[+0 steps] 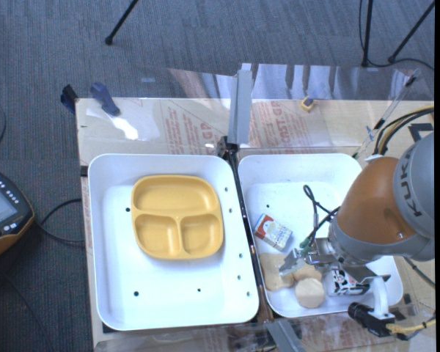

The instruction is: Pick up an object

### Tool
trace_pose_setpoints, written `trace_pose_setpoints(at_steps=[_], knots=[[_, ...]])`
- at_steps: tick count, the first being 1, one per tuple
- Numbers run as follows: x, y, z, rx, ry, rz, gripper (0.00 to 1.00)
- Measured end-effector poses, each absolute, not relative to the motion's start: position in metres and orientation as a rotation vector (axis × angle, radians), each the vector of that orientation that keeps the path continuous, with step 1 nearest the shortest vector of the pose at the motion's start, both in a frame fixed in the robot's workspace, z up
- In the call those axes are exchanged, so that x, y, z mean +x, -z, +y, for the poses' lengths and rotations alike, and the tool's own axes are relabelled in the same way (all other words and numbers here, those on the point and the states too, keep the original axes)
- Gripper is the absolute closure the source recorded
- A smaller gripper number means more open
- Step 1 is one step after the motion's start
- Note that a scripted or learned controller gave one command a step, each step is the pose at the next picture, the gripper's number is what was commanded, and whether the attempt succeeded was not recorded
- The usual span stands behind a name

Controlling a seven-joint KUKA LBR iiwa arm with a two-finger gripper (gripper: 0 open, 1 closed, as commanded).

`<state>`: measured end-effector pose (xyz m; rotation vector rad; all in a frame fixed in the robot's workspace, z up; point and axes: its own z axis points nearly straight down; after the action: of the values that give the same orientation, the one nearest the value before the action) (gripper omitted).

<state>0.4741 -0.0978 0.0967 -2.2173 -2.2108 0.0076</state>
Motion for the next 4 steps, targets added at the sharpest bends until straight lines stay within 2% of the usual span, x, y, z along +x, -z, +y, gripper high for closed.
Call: trace_pose_setpoints(at_steps=[1,2,3,4], knots=[[0.474,-0.102,-0.101,-2.224,-0.013,-2.195,1.00],[0.477,-0.185,-0.030,-2.214,-0.004,-2.221,1.00],[0.476,-0.183,-0.032,-2.216,-0.010,-2.215,0.00],[0.478,-0.089,-0.083,-2.225,0.006,-2.217,0.00]])
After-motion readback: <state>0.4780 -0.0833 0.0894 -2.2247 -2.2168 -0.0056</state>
